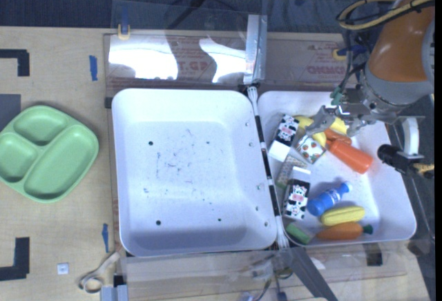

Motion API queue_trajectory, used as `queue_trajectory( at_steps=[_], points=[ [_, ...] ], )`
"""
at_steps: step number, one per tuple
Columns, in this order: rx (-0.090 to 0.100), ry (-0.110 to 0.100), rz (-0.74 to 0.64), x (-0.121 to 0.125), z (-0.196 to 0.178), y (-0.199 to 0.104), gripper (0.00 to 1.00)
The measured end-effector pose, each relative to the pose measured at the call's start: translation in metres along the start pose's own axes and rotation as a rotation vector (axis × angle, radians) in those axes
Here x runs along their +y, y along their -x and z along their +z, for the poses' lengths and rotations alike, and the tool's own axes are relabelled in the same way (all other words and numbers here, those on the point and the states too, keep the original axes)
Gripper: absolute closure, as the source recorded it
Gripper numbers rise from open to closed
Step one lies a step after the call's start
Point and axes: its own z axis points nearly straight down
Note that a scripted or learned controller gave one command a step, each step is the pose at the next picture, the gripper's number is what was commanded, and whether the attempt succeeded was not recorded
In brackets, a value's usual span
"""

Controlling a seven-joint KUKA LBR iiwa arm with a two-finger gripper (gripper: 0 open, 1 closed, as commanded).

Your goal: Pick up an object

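Observation:
My gripper (pixel 342 119) hangs over the back of the right bin (pixel 394 227), its fingers spread open with nothing between them. Just under it lies a yellow toy (pixel 336 129), partly hidden by the fingers. An orange bottle-shaped toy (pixel 349 155) lies right below that. To the left are a cow-patterned box (pixel 286 131), a white block (pixel 278 151) and a small spotted cube (pixel 311 148). Nearer the front lie a second cow-patterned box (pixel 297 198), a blue bottle (pixel 327 199), a yellow corn-like toy (pixel 340 215) and an orange carrot (pixel 339 231).
The left bin (pixel 138 110) sits beside the right one, a raised rim between them. A green divided plate (pixel 45 152) rests on the bench at far left. A clear panel (pixel 179 51) stands behind the bins. The arm's orange band (pixel 404 44) looms at upper right.

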Motion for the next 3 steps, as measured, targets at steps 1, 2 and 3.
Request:
queue_trajectory(
  at_steps=[1, 2, 3],
  points=[
    [-0.002, 0.004, -0.079, 0.048, 0.05, 0.017, 0.0],
    [-0.008, 0.028, -0.078, 0.091, 0.107, 0.046, 0.0],
    [-0.009, 0.01, -0.279, 0.078, 0.116, 0.0, 0.0]
  ],
)
